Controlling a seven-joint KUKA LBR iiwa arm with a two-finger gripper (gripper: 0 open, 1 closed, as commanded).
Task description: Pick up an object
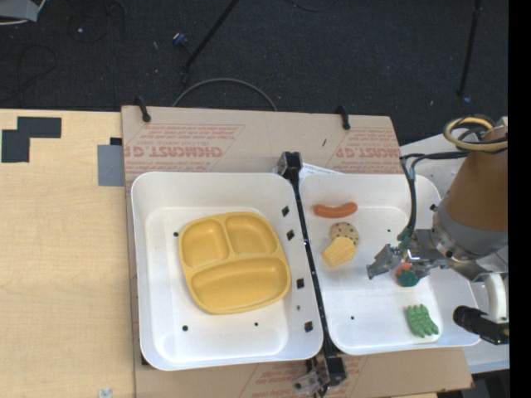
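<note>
Teal obj (407, 278) | right at pincer (397, 265) tips, right bin (365, 338) | pincer state: can't tell | prob. light, small, smooth, may slip; you'd grip across its middle | corn (338, 252) left of pincer, w/ cookie (343, 232)

1. Dark carpeted floor (274, 40) stretches behind the bench, strewn with black cables (217, 23).
2. A pale wooden benchtop (58, 272) fills the left side.
3. Printed cardboard sheet (249, 143) lies across the bench.
</note>
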